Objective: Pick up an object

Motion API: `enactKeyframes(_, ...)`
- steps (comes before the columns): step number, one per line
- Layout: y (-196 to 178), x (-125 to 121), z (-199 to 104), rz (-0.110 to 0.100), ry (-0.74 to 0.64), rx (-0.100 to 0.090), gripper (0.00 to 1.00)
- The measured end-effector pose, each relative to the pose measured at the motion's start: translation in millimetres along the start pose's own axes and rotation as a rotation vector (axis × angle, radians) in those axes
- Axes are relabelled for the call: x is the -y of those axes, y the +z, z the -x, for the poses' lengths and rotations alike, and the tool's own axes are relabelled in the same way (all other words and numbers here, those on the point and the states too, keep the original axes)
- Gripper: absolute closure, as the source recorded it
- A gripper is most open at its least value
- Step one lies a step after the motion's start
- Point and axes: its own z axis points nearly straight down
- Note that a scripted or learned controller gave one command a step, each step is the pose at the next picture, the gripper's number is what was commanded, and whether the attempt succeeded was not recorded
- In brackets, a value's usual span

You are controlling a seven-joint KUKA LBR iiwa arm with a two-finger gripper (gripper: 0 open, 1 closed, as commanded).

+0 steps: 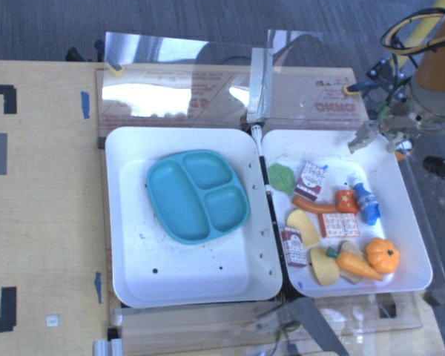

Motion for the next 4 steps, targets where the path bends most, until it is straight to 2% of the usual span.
enactKeyframes(1, 64, 47, -13, 0.002, -0.043, -0.017, 0.00)
enactKeyframes(2, 70, 91, -21, 0.006, -0.101, -0.006, 0.00)
enactKeyframes(3, 63, 91, -17, 0.005, -0.097, 0.000, 1.00)
enactKeyframes(4, 71, 29, -97, 0.005, -0.045, -0.002, 1.00)
